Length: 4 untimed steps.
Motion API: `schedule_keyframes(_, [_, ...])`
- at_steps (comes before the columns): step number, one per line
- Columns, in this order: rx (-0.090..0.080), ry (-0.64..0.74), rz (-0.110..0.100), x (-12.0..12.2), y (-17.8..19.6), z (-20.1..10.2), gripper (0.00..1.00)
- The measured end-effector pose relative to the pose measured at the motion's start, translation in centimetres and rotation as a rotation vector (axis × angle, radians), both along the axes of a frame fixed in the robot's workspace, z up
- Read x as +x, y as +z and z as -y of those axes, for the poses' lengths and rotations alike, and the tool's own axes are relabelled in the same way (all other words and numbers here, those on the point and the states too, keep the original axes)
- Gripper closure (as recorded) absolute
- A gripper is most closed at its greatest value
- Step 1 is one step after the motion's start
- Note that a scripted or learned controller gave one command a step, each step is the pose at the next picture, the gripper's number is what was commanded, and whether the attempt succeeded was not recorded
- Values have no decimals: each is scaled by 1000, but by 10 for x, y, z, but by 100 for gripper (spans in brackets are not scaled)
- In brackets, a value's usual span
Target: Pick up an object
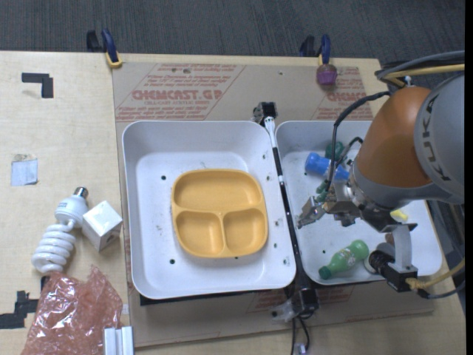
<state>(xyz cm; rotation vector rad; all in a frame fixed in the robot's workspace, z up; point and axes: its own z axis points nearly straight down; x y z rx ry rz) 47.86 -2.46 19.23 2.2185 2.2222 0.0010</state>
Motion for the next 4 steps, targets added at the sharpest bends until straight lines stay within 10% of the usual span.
schedule_keyframes(1, [1,-3,-2,-1,-100,72,0])
schedule_keyframes(2, [0,-5,0,0,-90,73,100])
schedule_keyframes(3, [0,1,0,14,0,-1,100])
schedule_keyframes(4, [0,0,0,14,0,-1,0])
